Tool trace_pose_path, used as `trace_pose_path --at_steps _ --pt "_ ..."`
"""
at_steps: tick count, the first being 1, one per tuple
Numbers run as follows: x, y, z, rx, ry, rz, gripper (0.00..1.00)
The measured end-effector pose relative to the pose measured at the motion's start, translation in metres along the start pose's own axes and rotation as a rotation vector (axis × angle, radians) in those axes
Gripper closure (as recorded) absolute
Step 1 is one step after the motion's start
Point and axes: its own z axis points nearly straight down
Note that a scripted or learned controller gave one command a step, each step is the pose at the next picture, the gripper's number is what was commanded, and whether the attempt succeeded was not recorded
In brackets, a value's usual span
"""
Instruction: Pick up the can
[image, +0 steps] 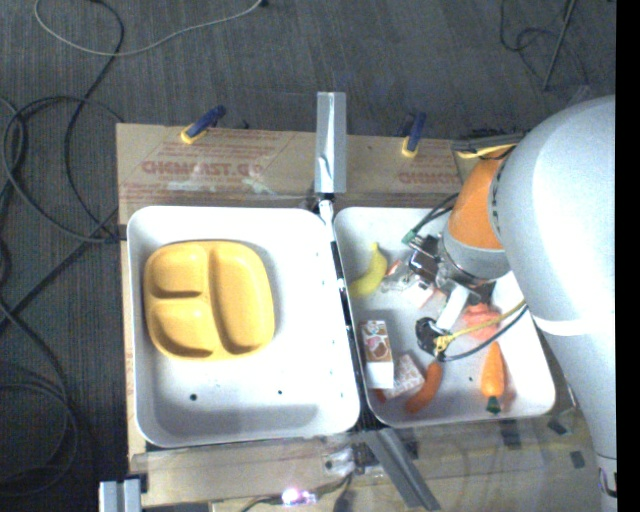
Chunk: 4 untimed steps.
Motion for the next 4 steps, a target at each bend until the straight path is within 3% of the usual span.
trace_pose_path --at_steps 1,2,3,4 --pt "0.024 0.062 -0.005 0.009 -0.001 -0.088 0.0" --pt "0.012 0.013 0.0 -0.002 0.005 0.141 0.0" --pt "0.024 0.021 0.0 -0.002 0.003 0.66 0.0" --pt "0.045 0.053 0.001 0.012 -0.003 0.696 0.0"
